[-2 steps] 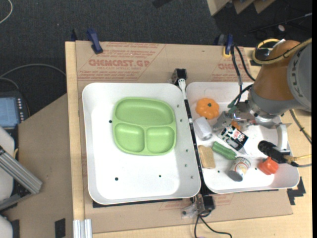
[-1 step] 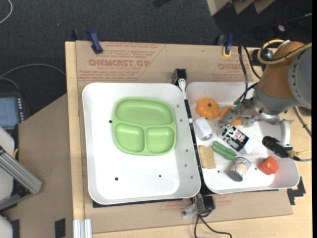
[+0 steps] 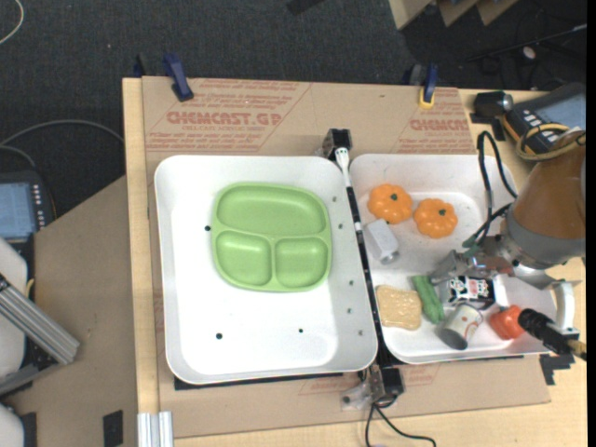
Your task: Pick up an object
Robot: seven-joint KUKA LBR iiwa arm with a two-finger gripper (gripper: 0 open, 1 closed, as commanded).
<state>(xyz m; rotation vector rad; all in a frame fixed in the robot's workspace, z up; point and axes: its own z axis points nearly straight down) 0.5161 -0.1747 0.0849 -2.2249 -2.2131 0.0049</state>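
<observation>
The right bin (image 3: 419,168) holds two small orange pumpkins (image 3: 389,203) (image 3: 435,218) at its back. A grey-white cylinder (image 3: 381,241) lies near its left wall, and a tan slice of bread (image 3: 399,308) lies at the front left. Beside the bread is a green vegetable (image 3: 429,298), then a white cup on its side (image 3: 459,325) and a red-orange piece (image 3: 507,322). My gripper (image 3: 467,282) hangs low over the front middle of this bin, just above the cup and right of the green vegetable. The arm covers the bin's right side.
The left bin (image 3: 186,250) holds a green divided plate (image 3: 272,237). Black clips (image 3: 337,142) join the bins at the middle wall. Clamps (image 3: 177,77) (image 3: 428,84) sit on the cardboard behind the bins. Cables run along the right side.
</observation>
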